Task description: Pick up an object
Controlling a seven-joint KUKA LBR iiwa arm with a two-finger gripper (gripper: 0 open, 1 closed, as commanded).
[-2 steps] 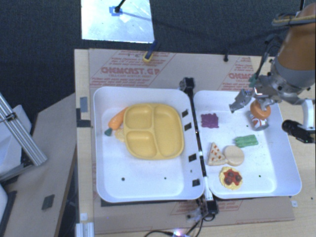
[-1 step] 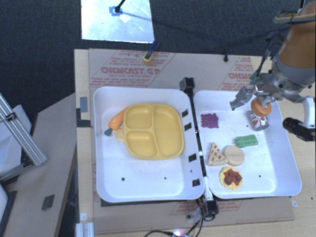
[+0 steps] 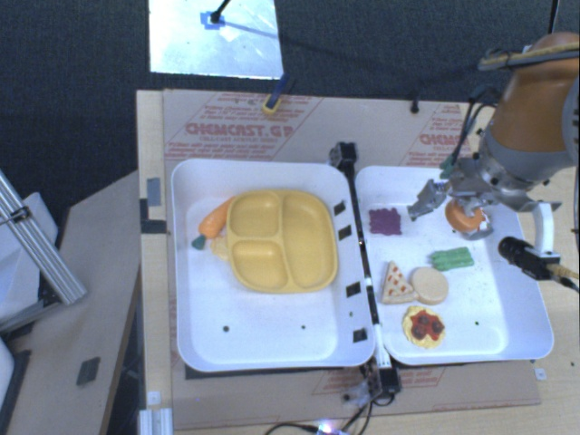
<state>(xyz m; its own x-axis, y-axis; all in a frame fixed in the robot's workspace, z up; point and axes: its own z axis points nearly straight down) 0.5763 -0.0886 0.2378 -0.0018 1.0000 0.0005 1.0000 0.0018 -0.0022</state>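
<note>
Gripper (image 3: 464, 208) above right bin (image 3: 521, 333), fingers around orange round toy (image 3: 468, 217), no clear long axis

Two white bins (image 3: 272, 352), one yellow tray (image 3: 276, 241), six food toys (image 3: 385, 221)

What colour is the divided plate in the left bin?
Yellow. The divided plate in the left bin shows plainly in the camera view.

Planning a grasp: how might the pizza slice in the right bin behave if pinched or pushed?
The pizza slice looks flat and thin, so likely hard to pinch and prone to sliding. It touches the round tan cookie, so a push would probably shift both.
</note>
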